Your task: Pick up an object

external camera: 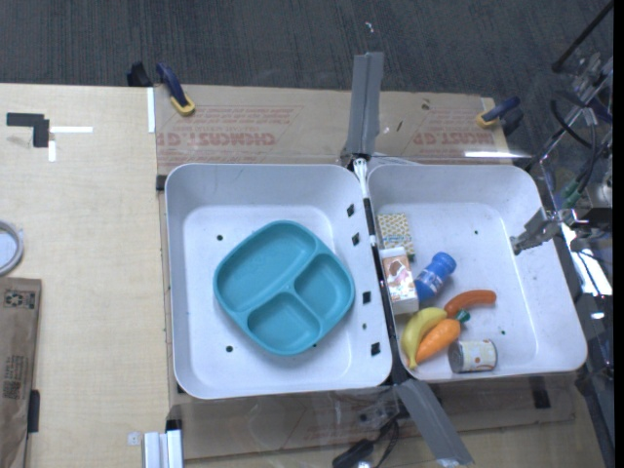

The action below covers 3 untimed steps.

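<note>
**Two bins, toys gathered in the right one**

Two shallow white bins sit side by side on the surface (88, 213). The left bin (185, 261) holds a teal divided plate (284, 287) with three compartments, lying flat near the bin's middle.

The right bin (507, 213) holds the small things, all crowded along its left and lower part. A speckled tan box (394, 232) lies close to the bin's left wall. Just below it stands a small carton (397, 279) with a pinkish picture. To the right of the carton lies a blue bottle (435, 274), tilted. Lower in the frame, a yellow banana (417, 328) curves beside an orange carrot (438, 339), the two touching. An orange-red sausage (471, 301) lies just above the carrot. A small can (474, 356) lies on its side at the lower right of the group.

At the right edge of the frame, a metal claw (534, 233) pokes in over the right bin's right rim, well apart from the toys. Whether its fingers are together or apart cannot be told, and nothing shows between them.

Clamps (175, 91) hold the cardboard at the top of the frame.
</note>
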Each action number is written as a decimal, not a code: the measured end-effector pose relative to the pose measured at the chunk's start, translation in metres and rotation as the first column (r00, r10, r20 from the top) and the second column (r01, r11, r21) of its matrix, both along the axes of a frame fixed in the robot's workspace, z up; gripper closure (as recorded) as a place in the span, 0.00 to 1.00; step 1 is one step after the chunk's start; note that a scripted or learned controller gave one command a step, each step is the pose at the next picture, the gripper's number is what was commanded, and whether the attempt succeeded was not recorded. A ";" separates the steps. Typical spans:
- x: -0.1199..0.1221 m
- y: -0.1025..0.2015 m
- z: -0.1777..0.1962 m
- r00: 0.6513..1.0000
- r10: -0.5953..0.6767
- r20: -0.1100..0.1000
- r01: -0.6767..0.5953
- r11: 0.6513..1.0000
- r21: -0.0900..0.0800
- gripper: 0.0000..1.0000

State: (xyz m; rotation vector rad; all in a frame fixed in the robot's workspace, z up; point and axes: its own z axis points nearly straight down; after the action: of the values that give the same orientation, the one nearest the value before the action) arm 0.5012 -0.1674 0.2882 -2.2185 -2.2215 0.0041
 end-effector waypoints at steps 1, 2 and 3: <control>0.026 0.040 -0.103 1.000 0.009 -0.001 -0.009 1.000 0.001 0.00; 0.011 0.032 -0.197 0.998 0.060 0.001 -0.060 0.998 0.001 0.00; 0.011 0.032 -0.188 0.998 0.056 0.001 -0.056 0.998 0.001 1.00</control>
State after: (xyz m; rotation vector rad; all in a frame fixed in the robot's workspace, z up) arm 0.5126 -0.1358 0.1000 -2.1557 -2.2825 0.0028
